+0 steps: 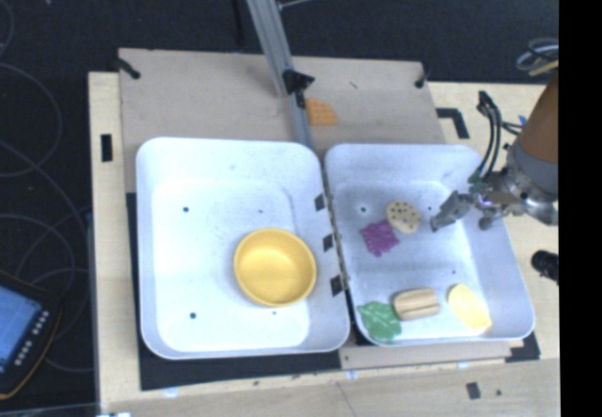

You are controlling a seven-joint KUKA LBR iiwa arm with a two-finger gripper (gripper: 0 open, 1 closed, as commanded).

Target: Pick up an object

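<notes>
Arm [536, 147] low over right bin [489, 312], fingers [450, 210] state unclear, beside cookie [403, 216].

Both bins [169, 208] look like smooth, faintly glossy white plastic; the yellow bowl [275, 265] in the left bin looks matt plastic.

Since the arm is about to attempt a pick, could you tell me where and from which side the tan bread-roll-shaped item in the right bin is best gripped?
Probably across the middle of the tan roll, coming straight down from above. It lies flat with its long axis across the view, so closing over its narrow width suits the gripper. The green piece sits close by its left end, so avoid that end.
</notes>
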